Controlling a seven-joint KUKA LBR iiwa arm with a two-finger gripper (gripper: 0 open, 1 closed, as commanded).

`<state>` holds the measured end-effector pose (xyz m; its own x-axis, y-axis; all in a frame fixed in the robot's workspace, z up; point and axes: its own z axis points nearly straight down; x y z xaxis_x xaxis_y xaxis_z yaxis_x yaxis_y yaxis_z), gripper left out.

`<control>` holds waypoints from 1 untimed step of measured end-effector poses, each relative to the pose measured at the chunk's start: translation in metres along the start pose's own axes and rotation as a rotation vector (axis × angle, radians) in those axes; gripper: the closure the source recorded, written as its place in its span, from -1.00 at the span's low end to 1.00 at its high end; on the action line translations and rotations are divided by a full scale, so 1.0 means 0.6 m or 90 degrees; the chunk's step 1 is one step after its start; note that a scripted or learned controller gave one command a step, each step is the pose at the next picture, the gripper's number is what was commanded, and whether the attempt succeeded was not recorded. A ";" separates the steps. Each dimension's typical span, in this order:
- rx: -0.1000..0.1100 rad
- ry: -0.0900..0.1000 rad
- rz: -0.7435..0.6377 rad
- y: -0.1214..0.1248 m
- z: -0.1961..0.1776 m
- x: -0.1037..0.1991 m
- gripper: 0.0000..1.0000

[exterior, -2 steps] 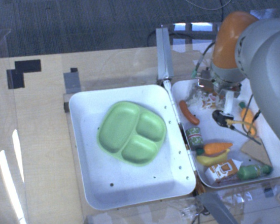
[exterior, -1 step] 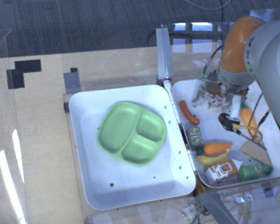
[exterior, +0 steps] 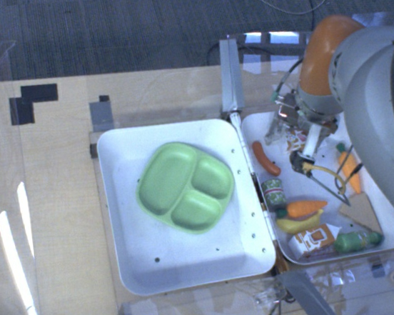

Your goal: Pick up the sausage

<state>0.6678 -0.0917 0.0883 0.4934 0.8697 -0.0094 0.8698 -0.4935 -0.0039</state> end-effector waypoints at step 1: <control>0.005 0.002 0.066 -0.005 0.001 0.008 -1.00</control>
<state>0.6673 -0.0860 0.0875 0.5813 0.8136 -0.0065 0.8136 -0.5814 -0.0104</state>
